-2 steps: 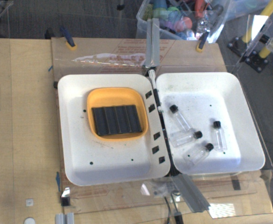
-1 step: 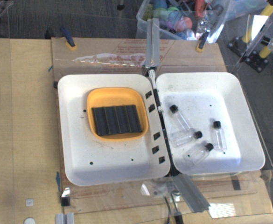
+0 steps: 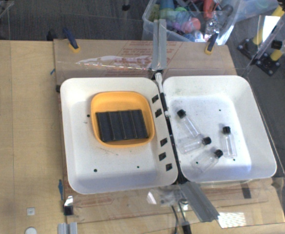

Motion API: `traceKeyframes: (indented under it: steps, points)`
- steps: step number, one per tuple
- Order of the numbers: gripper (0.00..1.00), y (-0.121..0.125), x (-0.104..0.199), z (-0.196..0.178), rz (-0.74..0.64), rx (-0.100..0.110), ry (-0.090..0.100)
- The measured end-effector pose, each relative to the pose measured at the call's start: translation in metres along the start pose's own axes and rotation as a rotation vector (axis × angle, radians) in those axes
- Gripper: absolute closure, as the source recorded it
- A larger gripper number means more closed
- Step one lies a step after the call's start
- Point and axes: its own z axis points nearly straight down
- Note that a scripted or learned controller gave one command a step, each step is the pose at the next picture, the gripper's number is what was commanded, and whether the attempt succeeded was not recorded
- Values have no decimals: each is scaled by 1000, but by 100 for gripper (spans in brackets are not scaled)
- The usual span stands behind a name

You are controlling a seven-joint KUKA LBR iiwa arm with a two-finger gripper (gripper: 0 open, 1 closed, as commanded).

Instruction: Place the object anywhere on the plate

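Note:
An orange plate (image 3: 121, 100) sits in the left white bin (image 3: 84, 169). A dark ribbed rectangular block (image 3: 122, 125) lies flat on the plate, covering most of its middle. In the right white bin (image 3: 239, 101) lie several clear vials with black caps: one (image 3: 186, 122) near the bin's left side, one (image 3: 194, 144) below it, one (image 3: 208, 159) lower down, and one (image 3: 228, 140) to the right.
A metal divider (image 3: 159, 52) runs between the two bins, with black clips along the seam. A clear tub of colourful items (image 3: 191, 6) stands behind the bench. Blue clamps (image 3: 72, 41) hold the board at the back.

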Motion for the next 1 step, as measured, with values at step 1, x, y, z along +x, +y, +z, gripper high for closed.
traceKeyframes:
  steps: [1]
  points:
    - [100, 0, 0, 0, -6, 0, 0]
